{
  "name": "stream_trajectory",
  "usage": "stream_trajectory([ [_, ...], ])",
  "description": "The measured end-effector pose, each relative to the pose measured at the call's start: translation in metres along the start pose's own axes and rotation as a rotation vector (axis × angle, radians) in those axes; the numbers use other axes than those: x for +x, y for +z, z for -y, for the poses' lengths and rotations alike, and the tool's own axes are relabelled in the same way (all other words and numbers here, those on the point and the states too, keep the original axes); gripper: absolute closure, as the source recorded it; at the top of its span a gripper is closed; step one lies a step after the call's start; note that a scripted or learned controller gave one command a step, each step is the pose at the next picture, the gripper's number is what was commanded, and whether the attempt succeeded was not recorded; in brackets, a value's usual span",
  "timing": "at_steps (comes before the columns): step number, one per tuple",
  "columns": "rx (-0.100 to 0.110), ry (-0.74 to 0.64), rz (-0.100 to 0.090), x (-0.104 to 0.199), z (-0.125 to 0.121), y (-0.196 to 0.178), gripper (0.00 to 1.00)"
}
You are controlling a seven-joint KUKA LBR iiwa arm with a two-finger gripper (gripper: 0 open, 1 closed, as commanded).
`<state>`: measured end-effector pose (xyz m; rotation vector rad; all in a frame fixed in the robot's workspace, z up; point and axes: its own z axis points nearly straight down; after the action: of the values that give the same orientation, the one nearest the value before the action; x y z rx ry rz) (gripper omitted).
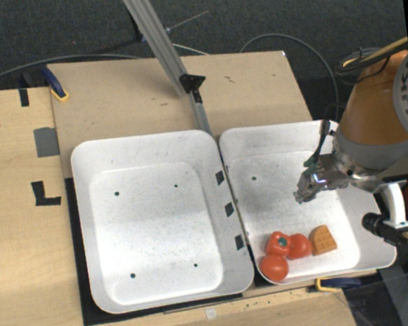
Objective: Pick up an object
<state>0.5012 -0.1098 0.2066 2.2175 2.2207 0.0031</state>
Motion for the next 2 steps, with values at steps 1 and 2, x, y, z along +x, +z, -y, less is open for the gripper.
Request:
stream_trajectory([
  [1, 0.005, -0.004, -0.003, 0.045, -0.017, 0.000, 1.00],
  [2, 0.004, -0.005, -0.002, 0.094, -0.027, -0.015, 1.00],
])
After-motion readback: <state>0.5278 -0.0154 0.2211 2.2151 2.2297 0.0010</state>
